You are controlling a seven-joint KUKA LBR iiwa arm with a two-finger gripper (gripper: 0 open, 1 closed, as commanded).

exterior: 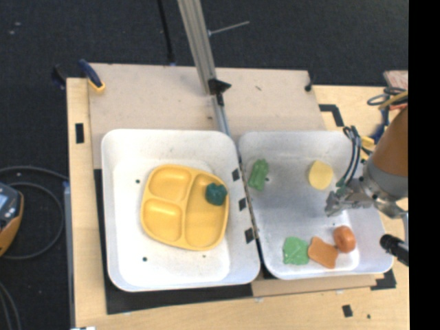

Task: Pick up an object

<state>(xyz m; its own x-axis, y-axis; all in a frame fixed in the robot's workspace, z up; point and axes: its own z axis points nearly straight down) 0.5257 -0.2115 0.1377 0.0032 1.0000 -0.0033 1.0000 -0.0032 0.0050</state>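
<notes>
You are looking down at a pale wooden bench [275, 95] on a dark carpeted floor, with a grey aluminium post [196, 36] rising from its back edge. Two shallow white plastic bins sit side by side; take the right white bin [289, 150] as your landmark. To its left, touching, is the left white bin [124, 150], holding a yellow divided plastic plate [172, 208] with a small dark green lump [216, 194] on the plate's right section.

Inside the right bin, a light green oblong piece [258, 174] lies near its left wall, a pale yellow round object [320, 175] sits towards its back right, and a bright green flat piece [295, 251], an orange wedge [323, 253] and an orange-red rounded object [344, 239] line its front edge.

Your grey gripper [337, 203] hangs over the bin's right side, between the yellow round object and the orange-red one. I cannot tell how wide it stands; nothing visible is in its grasp.
</notes>
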